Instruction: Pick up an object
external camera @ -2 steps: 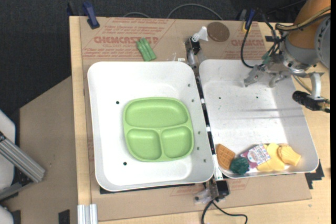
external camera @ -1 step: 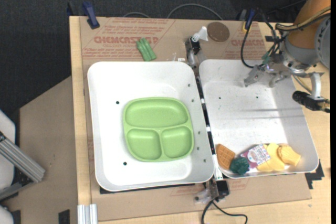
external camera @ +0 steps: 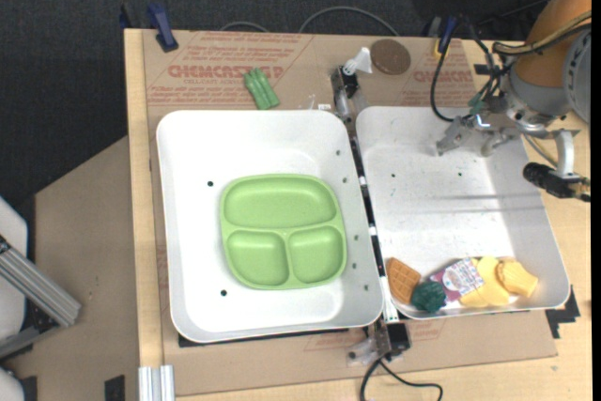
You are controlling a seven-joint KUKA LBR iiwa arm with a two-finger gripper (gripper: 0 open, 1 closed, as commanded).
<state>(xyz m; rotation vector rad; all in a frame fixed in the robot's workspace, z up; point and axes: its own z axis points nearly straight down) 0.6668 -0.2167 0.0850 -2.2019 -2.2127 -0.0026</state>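
Several small objects lie in a cluster along the near edge of the right bin [external camera: 526, 202]: an orange waffle-like piece [external camera: 404, 278], a dark green lump [external camera: 430, 297], a pink and white packet [external camera: 461, 277] and yellow pieces [external camera: 502, 283]. My gripper [external camera: 472, 139] hangs over the far part of the right bin, well away from that cluster. Its two fingers are spread apart and open, with nothing between them.
The left bin [external camera: 188, 164] holds a green divided plate [external camera: 282, 230]. On the cardboard behind the bins lie a green clip [external camera: 262, 89] and a brown disc [external camera: 390, 57]. Cables [external camera: 441, 80] run near the right bin's far edge.
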